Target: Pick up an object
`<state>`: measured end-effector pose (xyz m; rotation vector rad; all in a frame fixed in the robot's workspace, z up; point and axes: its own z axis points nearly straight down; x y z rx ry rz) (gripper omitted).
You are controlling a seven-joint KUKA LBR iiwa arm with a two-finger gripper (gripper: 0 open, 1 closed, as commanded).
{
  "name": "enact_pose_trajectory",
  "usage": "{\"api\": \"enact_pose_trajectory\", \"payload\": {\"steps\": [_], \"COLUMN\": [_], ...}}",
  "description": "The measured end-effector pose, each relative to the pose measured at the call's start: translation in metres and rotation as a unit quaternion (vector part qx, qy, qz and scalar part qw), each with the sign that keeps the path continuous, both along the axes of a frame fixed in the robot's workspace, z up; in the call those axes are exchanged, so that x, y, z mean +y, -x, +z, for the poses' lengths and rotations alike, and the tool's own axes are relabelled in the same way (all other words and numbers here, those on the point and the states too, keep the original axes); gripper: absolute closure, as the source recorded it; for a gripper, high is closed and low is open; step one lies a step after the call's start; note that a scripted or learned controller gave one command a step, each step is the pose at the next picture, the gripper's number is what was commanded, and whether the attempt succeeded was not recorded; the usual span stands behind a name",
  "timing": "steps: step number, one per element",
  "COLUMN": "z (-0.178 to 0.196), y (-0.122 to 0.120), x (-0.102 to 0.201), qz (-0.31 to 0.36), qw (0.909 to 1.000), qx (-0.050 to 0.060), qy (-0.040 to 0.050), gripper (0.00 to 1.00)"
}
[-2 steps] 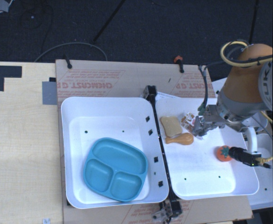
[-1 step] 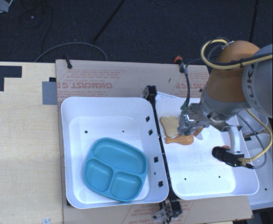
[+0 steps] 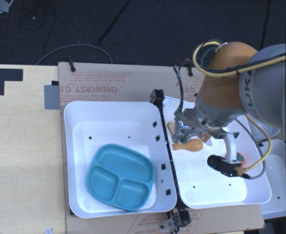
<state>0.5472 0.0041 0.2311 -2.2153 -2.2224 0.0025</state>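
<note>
right bin (image 3: pixel 216 191): one orange object (image 3: pixel 192 145), rounded at one end and narrow at the other, lies on the floor close to the bin's left wall, in the upper half. a second orange patch shows just above it, by the same wall; whether it is part of the same object cannot be told.

gripper (image 3: pixel 181 132): positioned over the upper left part of the right bin, directly above and beside the orange object. whether it is apart, together or clamped on anything cannot be told. the arm (image 3: pixel 231 91) covers the bin's upper right corner.

left bin (image 3: pixel 109 107): a blue divided plate (image 3: pixel 121 177) with three compartments lies flat toward the lower edge.

both bins rest on a sheet of cardboard (image 3: pixel 109 82).
</note>
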Motion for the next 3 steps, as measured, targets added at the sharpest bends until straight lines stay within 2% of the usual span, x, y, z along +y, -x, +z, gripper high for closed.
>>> {"api": "enact_pose_trajectory", "payload": {"steps": [2,3], "z": [0.009,0.009], "y": [0.011,0.011], "x": [0.104,0.102], "qz": [0.001,-0.001], "qw": [1.0,1.0], "qx": [0.0,0.0], "qy": [0.0002,0.001], "gripper": [1.0,0.0]}}
